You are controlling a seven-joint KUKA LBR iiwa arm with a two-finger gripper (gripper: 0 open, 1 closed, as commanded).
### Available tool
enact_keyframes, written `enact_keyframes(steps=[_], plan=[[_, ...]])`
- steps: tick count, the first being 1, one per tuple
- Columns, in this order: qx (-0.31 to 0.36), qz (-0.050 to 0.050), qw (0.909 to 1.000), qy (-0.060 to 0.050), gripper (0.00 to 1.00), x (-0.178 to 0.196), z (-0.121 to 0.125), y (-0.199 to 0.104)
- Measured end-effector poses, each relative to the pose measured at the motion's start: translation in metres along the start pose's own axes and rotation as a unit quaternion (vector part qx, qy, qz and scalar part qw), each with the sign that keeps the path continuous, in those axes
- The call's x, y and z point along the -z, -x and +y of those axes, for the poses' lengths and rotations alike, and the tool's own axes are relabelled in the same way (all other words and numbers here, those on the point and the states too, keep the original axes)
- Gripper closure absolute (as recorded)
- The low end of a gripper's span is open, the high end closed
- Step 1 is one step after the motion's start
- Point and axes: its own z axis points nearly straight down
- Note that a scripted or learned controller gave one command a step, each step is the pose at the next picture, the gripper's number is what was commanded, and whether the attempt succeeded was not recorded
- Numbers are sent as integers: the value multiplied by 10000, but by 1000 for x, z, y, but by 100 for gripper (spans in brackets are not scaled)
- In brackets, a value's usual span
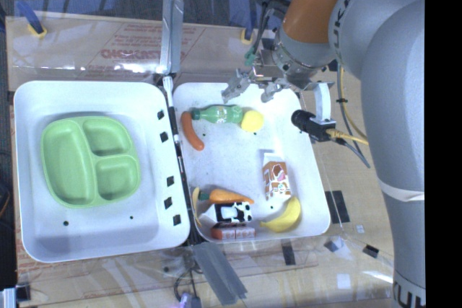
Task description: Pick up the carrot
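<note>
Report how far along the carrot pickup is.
Done: nothing that shows; the carrot lies in the right bin near its front edge, beside a banana and a small black-and-white toy. In hand: the gripper hangs open at the bin's far edge, above the green bottle, with nothing between its fingers. Left: moving to the carrot, closing on it and lifting.

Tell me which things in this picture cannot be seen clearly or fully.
- Carrot, camera view: its lower side is covered by the black-and-white toy beside it.
- Red packet, camera view: partly hidden under that toy and by the bin's front rim; its label is too small to read.
- Small carton, camera view: print too small to read.
- Gripper, camera view: too blurred to judge its state.
- Arm, camera view: cut off by the frame edges.
</note>
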Motion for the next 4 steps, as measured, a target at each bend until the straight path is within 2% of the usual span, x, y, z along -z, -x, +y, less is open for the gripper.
enact_keyframes(steps=[1, 2, 3, 4], plan=[[1504, 1, 9886, 0, 0, -93, -49, 2], [1354, 2, 9908, 4, 0, -145, -118, 10], [1381, -3, 9904, 5, 100, -135, -118, 10], [1381, -4, 9904, 6, 0, -135, -118, 10]])
